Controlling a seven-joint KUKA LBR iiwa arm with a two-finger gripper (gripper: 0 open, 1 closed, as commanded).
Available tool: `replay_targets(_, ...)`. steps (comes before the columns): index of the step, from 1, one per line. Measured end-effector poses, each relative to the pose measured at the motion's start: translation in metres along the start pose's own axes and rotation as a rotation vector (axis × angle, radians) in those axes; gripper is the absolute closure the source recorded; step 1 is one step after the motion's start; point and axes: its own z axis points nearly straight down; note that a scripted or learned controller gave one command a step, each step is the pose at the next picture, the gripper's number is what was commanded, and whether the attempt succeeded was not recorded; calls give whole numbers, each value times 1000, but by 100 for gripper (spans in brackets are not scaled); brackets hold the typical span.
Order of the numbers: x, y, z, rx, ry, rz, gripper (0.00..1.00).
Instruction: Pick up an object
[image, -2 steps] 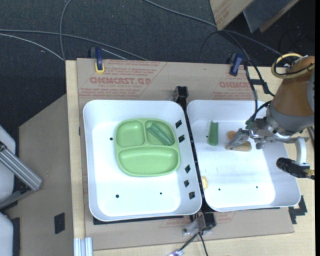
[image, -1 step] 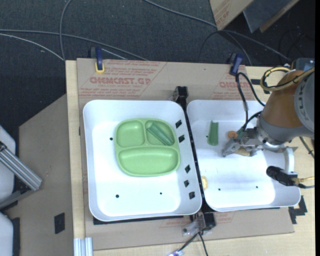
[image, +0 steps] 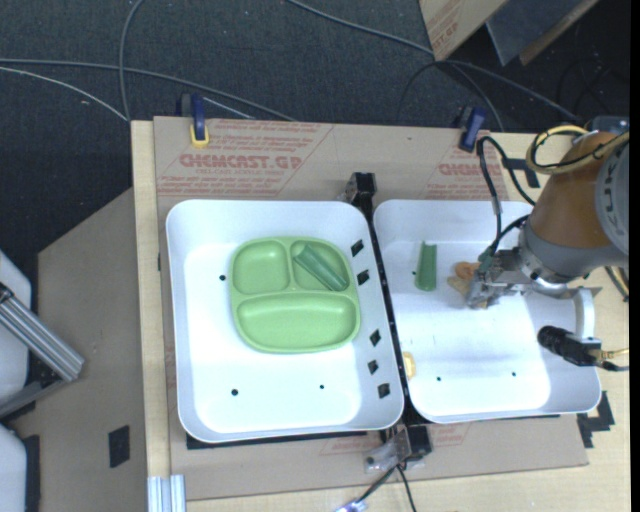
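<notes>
A green stick-shaped object (image: 427, 266) lies in the right bin (image: 480, 380), near its upper left. A small orange-tan object (image: 464, 271) rests just right of it, beside the gripper. My gripper (image: 486, 290) hangs low over the right bin's upper middle, right next to that orange-tan object. The left bin (image: 200, 330) holds a green divided plate (image: 294, 295) with a darker green piece (image: 322, 265) in its upper right compartment.
Black clips (image: 362, 187) line the seam between the two bins. Blue clamps (image: 199, 121) sit on the bench's far edge. Cables run over the arm's wrist (image: 570, 210) at the right, and a black connector (image: 562, 343) overhangs the right bin's right side.
</notes>
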Motion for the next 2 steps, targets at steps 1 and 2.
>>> replay_targets(1,9,2,-47,-2,-2,-2,100)
replay_targets(2,16,1,-93,-4,-2,-2,100)
